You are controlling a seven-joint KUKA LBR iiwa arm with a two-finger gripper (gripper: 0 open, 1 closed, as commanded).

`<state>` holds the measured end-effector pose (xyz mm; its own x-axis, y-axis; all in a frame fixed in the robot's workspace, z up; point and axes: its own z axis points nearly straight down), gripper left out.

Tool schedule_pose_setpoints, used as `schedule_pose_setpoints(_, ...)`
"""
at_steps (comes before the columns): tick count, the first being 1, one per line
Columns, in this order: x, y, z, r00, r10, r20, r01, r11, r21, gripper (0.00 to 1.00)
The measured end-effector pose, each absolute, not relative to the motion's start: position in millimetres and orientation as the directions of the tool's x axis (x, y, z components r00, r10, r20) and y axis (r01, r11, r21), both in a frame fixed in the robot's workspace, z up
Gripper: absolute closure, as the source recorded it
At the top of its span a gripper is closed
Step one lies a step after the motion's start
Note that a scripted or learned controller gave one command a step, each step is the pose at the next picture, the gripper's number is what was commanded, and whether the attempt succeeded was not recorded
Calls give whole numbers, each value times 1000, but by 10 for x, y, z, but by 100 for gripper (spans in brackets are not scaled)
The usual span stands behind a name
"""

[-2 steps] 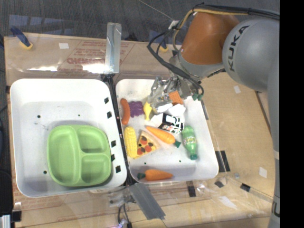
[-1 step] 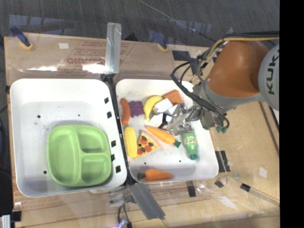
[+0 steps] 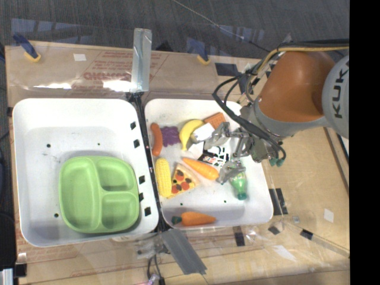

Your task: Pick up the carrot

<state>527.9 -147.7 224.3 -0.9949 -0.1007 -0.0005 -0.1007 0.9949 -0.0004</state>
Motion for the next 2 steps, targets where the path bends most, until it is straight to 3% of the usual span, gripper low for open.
schedule_pose_setpoints(1,5300,-1396,972,-950,-312,-9,-312,950,-4,0)
schedule_pose_setpoints(2,5459,-1373,984,-870,-493,-10,-493,870,-10,0)
